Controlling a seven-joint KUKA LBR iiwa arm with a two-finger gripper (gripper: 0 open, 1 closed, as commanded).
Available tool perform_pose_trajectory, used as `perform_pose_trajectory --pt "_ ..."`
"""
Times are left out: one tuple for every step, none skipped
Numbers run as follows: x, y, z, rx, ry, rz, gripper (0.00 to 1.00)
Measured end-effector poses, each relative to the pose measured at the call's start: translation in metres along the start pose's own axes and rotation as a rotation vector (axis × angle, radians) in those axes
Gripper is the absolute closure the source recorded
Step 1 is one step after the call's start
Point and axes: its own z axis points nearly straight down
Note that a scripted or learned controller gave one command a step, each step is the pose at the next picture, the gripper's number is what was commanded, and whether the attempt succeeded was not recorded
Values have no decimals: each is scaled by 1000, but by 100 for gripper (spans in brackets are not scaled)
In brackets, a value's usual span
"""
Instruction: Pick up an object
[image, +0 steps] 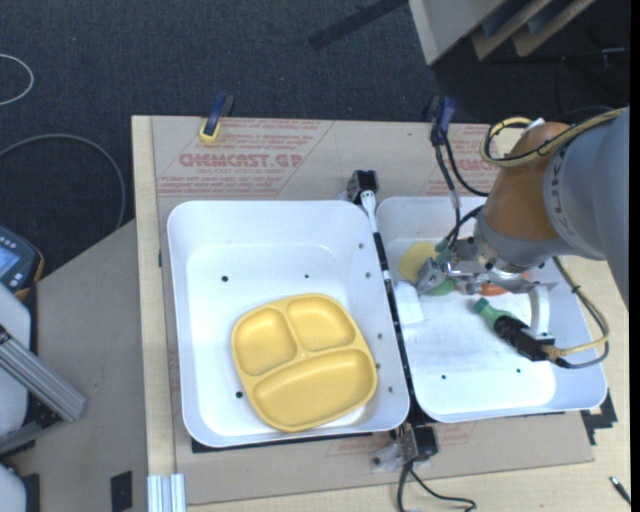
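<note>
My gripper (438, 276) hangs low over the right bin (470, 385), near its left wall and towards the back. A pale yellow rounded object (414, 258) lies just to the gripper's left, touching or nearly touching it. A small greenish object (431, 285) shows right at the gripper's tip; whether it is gripped is hidden. A bit of orange (492, 290) peeks out under the wrist.
The left bin (250, 240) holds a yellow divided plate (303, 360) at its front. The wall between the two bins (385, 290) runs close to the gripper's left. The right bin's front half has bare white floor.
</note>
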Motion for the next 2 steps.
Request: perform_pose_trajectory --pt "55 -89 -105 9 5 7 0" --pt "210 -105 -79 13 6 -5 0"
